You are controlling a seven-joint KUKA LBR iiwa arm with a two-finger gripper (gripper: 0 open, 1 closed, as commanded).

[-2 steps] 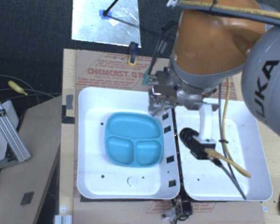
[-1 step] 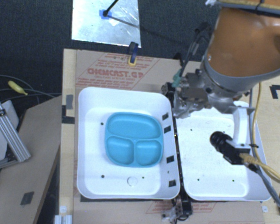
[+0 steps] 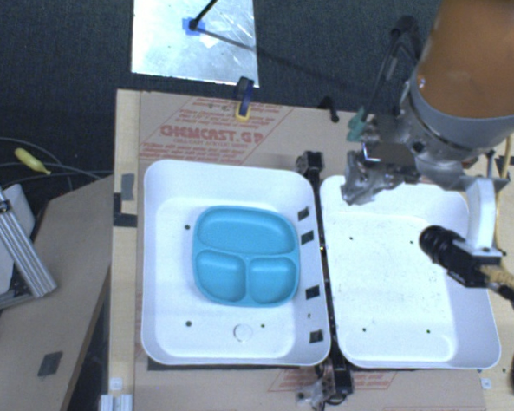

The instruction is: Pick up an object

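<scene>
Gripper (image 3: 360, 187) hangs over the far left corner of the right bin (image 3: 405, 344), beneath the big orange-banded wrist of the arm (image 3: 478, 66); whether it is open or closed cannot be told, and nothing can be seen held in it. Cables run up beside the wrist, and a black cylindrical fitting (image 3: 450, 251) on a white bracket juts over the right bin's right side.

Lying flat in the middle of the left bin (image 3: 158, 325) is a light blue divided tray (image 3: 245, 253) with three compartments, one wide at the far side and two smaller at the near side. It is well apart from the gripper, with the two bins' adjoining walls and their black clips (image 3: 311, 238) between them. A small round white disc (image 3: 244, 332) lies near the tray's near edge.

Both bins rest on a cardboard sheet (image 3: 214, 128) with red print. Beyond it a shiny metal plate (image 3: 194, 31) lies on dark carpet, and a blue-and-yellow clamp (image 3: 243, 100) sits at the cardboard's far edge.
</scene>
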